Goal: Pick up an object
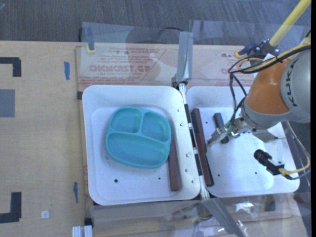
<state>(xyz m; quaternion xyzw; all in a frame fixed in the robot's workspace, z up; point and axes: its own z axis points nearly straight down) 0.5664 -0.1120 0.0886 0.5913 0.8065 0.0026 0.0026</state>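
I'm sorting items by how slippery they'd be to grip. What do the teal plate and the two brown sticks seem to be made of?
Plate: probably moulded plastic, one even teal colour, soft sheen, three rounded compartments.
Left stick, beside the plate: looks like wood or dull plastic, dark brown, matte, straight edges.
Right stick, in the right bin: same dark reddish-brown matte look, so likely the same; grain too small to tell.

The left bin [94, 147] is crowded: a teal divided plate [138, 137] takes most of its floor, and a brown stick [174, 167] lies along its right wall, leaving open floor only as a strip at the front and left. In the right bin [237, 189] a second brown stick [201, 144] hugs the left wall (close against the divider), while the arm [276, 90] overhangs the far right corner; the near floor lies open.
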